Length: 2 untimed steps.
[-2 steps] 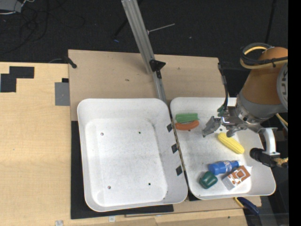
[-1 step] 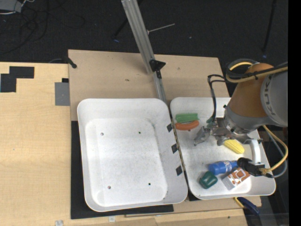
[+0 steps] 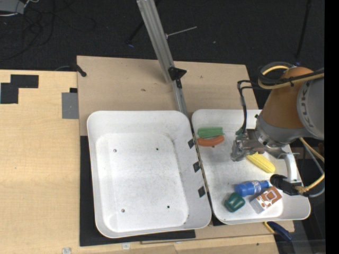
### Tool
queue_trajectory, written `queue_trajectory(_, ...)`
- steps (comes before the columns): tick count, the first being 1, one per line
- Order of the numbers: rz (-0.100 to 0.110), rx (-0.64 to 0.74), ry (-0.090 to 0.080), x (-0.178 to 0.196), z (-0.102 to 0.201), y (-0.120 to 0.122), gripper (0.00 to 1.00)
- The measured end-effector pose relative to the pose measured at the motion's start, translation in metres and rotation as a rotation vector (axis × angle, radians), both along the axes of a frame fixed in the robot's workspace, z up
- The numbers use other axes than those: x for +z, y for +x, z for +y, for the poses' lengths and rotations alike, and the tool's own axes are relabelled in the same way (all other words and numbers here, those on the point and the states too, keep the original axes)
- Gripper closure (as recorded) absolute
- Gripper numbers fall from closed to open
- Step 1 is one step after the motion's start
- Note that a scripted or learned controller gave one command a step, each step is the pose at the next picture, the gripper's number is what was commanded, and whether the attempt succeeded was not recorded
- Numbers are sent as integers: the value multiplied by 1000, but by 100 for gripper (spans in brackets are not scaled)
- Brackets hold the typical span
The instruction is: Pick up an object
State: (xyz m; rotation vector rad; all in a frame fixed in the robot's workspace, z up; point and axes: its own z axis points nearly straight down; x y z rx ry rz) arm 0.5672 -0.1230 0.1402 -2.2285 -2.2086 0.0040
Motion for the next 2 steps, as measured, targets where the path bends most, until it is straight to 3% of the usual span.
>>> queue_trajectory(1, -7, 10, -1, 62, 4, -2, 100)
queue_trajectory(2, -5, 10, -1, 86, 3, -2, 100)
